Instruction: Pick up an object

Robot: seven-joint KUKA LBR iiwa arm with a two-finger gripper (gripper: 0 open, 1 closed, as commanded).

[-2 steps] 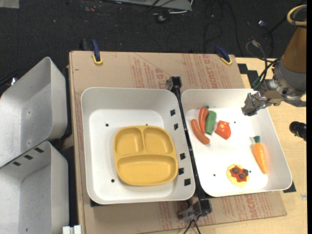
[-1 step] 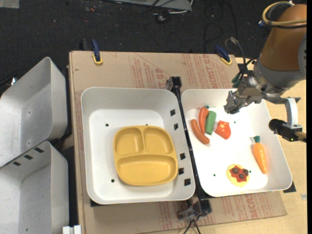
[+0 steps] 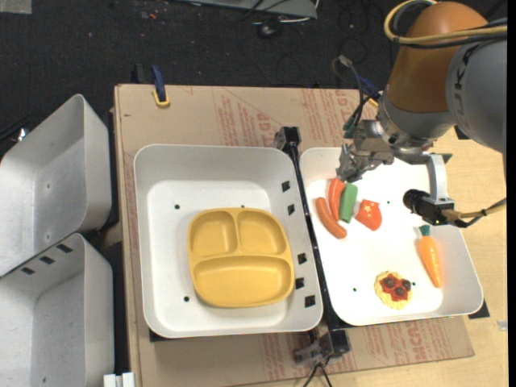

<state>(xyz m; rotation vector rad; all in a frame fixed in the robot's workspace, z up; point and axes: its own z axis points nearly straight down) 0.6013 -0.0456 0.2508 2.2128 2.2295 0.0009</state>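
Observation:
In the right bin [image 3: 451, 297] lie a green stick-shaped piece [image 3: 347, 202], two orange-red sausage-like pieces [image 3: 330, 217], a red pepper-like piece [image 3: 368, 214], an orange carrot [image 3: 430, 260] and a small pizza slice [image 3: 393, 288]. My gripper [image 3: 352, 168] hangs over the bin's far left part, just above the upper ends of the green piece and the sausage pieces. Nothing shows between its fingertips.
The left bin [image 3: 161, 176] holds a yellow divided tray [image 3: 240, 256]. A black divider with clips [image 3: 302, 208] runs between the bins. Empty white bins [image 3: 48, 200] stand at the far left. The arm's orange band [image 3: 427, 55] looms over the right bin's back.

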